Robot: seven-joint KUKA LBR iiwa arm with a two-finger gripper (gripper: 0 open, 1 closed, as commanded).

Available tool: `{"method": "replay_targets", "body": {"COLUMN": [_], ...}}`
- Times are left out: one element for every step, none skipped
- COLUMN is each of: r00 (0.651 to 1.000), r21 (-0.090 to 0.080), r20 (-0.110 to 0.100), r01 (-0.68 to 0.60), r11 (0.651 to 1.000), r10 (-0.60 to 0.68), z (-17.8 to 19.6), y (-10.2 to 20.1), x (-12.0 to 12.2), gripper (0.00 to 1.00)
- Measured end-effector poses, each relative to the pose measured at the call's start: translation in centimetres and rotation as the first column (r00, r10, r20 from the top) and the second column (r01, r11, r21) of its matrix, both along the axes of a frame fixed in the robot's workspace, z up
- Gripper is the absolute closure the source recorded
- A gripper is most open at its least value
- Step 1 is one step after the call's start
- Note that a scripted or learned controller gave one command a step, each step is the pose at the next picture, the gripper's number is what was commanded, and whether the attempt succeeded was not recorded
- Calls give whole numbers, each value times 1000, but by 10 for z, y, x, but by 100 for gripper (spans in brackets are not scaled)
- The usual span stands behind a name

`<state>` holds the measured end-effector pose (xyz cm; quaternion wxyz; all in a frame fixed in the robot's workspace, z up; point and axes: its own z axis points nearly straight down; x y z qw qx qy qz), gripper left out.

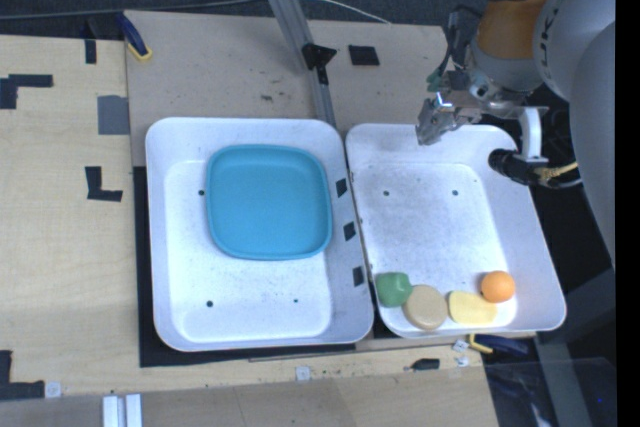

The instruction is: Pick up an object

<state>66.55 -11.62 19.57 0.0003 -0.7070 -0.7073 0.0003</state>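
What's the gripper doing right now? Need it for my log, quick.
Gripper: above the right bin's far rim, nothing between its fingers; open or shut cannot be told.

No legible text, labels, brands or numbers on bins, bench or arm.

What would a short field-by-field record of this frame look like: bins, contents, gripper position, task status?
left bin: holds a blue square plate
right bin: four small items along the near edge
items, left to right: green piece, tan round piece, yellow piece, orange ball
gripper: over the far rim of the right bin, apart from all four items
gripper contents: nothing visible between the fingers
task status: no object picked up yet
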Motion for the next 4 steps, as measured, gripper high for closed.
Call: {"method": "replay_targets", "body": {"r00": [1000, 1000, 1000, 1000], "r21": [0, 0, 0, 0], "r20": [0, 0, 0, 0], "r01": [0, 1, 0, -1], "r11": [1000, 1000, 1000, 1000], "r10": [0, -1, 0, 1], "z": [54, 57, 56, 40], "y": [-3, 37, 82, 132], "x": [-7, -14, -16, -23], "gripper": [100, 100, 100, 100]}}
